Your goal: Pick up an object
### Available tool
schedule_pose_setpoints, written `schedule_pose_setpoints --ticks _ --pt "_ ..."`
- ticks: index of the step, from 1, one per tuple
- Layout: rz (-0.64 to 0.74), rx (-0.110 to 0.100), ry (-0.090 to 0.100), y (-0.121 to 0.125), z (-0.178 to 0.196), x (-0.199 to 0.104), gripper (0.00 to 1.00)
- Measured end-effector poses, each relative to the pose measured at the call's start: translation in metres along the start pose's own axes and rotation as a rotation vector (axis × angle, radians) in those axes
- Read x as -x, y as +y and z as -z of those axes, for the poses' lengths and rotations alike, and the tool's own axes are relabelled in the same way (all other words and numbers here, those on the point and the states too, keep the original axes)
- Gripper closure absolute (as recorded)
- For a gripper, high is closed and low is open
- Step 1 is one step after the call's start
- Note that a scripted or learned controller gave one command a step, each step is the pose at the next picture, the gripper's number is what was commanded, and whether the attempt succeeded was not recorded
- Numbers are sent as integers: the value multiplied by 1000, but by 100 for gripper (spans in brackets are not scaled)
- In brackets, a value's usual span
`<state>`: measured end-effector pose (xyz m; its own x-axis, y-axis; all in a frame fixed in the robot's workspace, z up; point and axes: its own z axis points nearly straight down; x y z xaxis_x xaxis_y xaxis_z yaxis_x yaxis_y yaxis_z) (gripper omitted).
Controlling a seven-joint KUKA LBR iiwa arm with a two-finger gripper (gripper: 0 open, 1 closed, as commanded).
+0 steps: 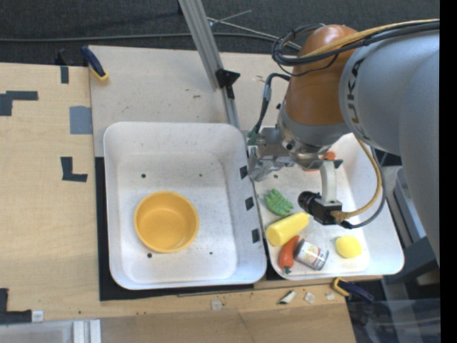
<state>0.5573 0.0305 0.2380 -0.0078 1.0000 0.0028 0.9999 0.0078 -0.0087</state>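
Camera view, contents: grey arm with orange band reaching in from the right; gripper (pixel 263 161) poised over the far-left corner of the right bin (pixel 378 263), nothing visible between its fingers, whether they are spread or closed cannot be told. Right bin holds, clustered at its near side: green ridged toy (pixel 279 203), yellow corn-like piece (pixel 287 228), red carrot-like piece (pixel 287 253), small can (pixel 311 255), yellow lemon-like piece (pixel 348 246). Left bin (pixel 121 148) holds one yellow bowl (pixel 166 221), near-left of centre.

Handling note, as judgement: the green toy lies nearest the gripper; descend squarely on it, clear of the corn piece touching beside it.

Surface: pale wooden bench (pixel 43 191) with dark tape marks; metal strut (pixel 203 41) at far side
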Motion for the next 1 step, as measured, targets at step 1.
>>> schedule_pose_setpoints --ticks 1 --pt "0 -2 -1 -21 -5 -61 100"
